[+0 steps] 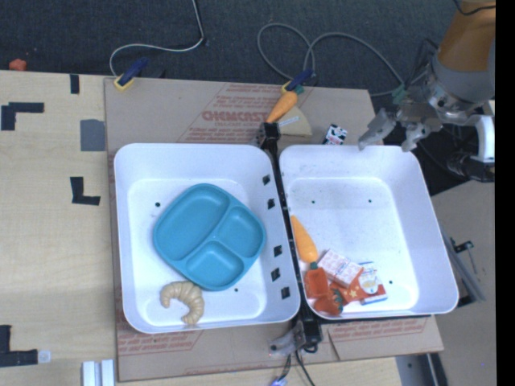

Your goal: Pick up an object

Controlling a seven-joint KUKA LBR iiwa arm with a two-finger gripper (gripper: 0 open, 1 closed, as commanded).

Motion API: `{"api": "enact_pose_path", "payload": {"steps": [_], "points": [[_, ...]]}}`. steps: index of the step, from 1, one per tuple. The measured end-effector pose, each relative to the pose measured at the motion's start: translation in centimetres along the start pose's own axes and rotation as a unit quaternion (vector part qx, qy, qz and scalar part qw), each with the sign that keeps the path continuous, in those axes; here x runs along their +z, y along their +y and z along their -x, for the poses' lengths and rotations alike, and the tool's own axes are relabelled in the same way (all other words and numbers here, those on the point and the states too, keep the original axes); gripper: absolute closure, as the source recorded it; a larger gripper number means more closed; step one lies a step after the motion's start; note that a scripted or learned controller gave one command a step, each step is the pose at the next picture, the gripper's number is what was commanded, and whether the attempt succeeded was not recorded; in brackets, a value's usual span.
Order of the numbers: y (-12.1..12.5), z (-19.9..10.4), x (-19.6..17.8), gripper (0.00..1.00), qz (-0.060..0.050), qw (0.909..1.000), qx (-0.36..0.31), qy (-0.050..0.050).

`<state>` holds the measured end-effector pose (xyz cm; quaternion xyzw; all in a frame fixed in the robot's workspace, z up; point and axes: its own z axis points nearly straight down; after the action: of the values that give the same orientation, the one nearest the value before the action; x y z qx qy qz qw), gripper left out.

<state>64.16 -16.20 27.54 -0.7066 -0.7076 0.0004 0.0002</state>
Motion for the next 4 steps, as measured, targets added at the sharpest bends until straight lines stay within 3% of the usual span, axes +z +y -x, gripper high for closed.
{"api": "enact_pose_path", "payload": {"steps": [1, 2, 3, 4], "points": [[-2.4, -0.2, 18.5, 0.00, 0.000, 1.0000, 0.000, 0.000], [-1.8, -6.8, 18.9, 0.00, 0.002, 1.0000, -0.001, 0.000], [2.7, -6.5, 19.0, 0.00, 0.001, 1.0000, -0.001, -0.001], [-4.9, -11.8, 6.7, 0.00, 0.002, 1.0000, -0.001, 0.000]]}}
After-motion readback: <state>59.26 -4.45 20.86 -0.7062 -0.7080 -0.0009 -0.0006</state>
